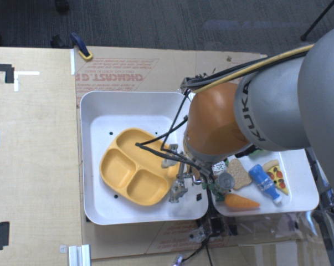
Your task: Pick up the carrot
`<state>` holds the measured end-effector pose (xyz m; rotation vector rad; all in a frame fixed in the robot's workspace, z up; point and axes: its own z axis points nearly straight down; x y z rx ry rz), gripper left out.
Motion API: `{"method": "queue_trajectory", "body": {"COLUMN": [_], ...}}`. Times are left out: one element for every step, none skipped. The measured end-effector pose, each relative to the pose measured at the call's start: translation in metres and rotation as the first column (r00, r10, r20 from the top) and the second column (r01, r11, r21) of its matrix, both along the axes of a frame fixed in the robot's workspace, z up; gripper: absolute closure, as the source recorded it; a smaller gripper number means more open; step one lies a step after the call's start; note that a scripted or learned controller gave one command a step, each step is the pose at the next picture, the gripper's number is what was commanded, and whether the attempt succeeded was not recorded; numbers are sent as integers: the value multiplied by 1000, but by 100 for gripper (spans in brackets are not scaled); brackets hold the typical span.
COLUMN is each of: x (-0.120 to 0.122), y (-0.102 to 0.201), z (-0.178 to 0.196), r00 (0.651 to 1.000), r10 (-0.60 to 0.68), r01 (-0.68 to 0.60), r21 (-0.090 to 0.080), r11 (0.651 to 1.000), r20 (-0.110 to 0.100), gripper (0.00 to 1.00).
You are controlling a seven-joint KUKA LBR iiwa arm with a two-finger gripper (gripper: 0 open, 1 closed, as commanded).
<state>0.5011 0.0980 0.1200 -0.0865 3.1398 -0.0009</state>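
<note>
The orange carrot [242,203] lies near the front edge of the right bin [299,201], pointing right. My gripper [179,188] hangs below the orange wrist band over the front right corner of the left bin [94,148], just past the yellow divided plate [134,167]. It sits about a hand's width left of the carrot, apart from it, across the wall between the bins. Nothing shows in its grasp. Cables and the wrist hide part of the gripper.
In the right bin, behind the carrot, lie a round cracker [239,173], a small grey disc [225,180], a die [218,167], a blue bottle [265,182] and a pizza slice toy [277,176]. The arm's big grey body covers that bin's back half.
</note>
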Motion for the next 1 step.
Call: {"method": "queue_trajectory", "body": {"x": [3], "y": [0], "z": [10], "r00": [1000], "r10": [1], "r01": [-2], "r21": [1], "r11": [1000], "r20": [7], "gripper": [100]}}
